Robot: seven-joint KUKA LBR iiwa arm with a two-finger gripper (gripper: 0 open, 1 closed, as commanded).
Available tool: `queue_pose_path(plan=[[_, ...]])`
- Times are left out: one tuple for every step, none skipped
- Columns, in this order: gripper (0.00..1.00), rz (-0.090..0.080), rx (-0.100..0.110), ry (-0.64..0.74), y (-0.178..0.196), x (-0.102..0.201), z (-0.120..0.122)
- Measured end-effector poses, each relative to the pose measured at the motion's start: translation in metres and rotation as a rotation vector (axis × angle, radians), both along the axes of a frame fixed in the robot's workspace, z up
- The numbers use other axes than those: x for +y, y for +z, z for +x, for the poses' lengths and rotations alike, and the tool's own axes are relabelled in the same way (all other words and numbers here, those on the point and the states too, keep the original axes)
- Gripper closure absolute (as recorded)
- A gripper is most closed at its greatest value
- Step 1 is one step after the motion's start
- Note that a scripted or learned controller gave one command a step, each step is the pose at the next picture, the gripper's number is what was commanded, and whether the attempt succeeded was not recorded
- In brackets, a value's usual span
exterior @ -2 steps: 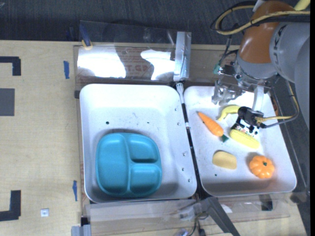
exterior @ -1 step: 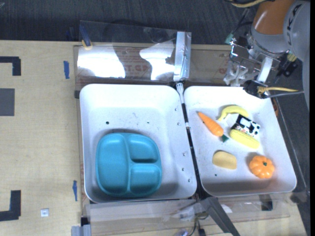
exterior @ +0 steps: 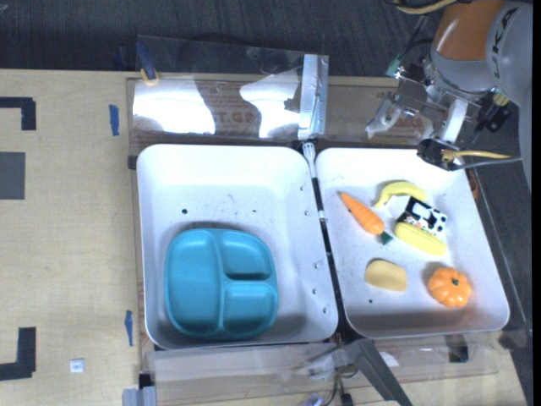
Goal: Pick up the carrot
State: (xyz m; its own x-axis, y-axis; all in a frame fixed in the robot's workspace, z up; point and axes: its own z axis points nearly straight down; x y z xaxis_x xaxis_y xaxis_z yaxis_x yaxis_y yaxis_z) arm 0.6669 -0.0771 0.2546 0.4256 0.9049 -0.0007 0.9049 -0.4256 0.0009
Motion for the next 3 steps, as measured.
queue_pose_path(plan=[[0.0, 0.002, 0.008, 0.039, -0.074, 0.056, -0.074], [1.0, 0.002, -0.001, 0.035, -0.06, 0.053, -0.072], [1.0, 0.001, -0.005, -0.05, 0.047, 0.074, -0.034]])
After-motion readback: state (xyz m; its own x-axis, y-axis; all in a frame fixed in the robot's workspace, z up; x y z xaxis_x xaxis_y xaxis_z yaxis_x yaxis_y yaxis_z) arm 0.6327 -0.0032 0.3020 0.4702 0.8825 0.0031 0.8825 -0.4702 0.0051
